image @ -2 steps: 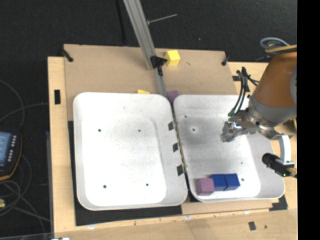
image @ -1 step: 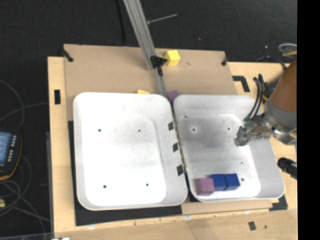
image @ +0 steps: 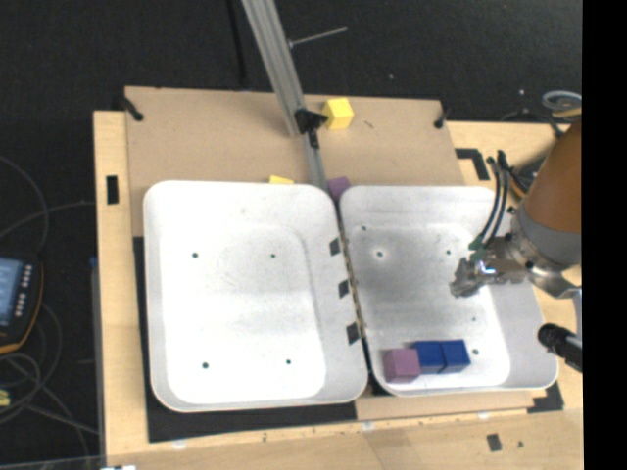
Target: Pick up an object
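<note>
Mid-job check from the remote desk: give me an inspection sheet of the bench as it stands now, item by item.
Surface: tan bench bearing two white bins side by side, left bin and right bin.
Job's things: blue block and purple block touching at the right bin's near edge.
Clutter: yellow block on the bench behind the bins; small yellow piece and small purple piece at the bins' far rims.
Grippers: gripper over the right bin, apart from the blocks, nothing seen in it.
Cables: dark cables along the arm; loose wires at left.
Surroundings: metal rail, handheld device.
</note>
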Available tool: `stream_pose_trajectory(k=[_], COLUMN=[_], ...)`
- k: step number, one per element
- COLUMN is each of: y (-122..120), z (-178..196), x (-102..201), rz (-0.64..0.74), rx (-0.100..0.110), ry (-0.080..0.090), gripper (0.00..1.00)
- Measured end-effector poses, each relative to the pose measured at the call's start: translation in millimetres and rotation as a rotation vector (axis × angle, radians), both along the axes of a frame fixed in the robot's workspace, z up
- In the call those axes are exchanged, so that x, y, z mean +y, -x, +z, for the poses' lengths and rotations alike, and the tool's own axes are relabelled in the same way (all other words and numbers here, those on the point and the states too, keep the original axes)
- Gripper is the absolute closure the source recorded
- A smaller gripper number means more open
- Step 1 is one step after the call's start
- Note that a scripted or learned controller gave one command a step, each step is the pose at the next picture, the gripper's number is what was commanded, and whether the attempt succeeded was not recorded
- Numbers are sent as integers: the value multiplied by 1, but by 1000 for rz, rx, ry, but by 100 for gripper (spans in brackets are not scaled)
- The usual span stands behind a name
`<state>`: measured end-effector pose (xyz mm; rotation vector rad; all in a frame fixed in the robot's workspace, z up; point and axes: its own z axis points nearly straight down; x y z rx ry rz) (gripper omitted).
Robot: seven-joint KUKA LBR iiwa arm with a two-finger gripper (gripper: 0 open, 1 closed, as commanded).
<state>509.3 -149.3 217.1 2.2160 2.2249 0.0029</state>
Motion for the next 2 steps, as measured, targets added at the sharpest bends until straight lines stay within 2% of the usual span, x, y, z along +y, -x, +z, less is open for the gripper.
stream_pose_trajectory(k=[1, 2], y=[-56, -13], z=[3, 92], x=[14, 23], rz=[1, 0], rx=[-3, -8], ry=[2, 2], gripper=[100, 100])
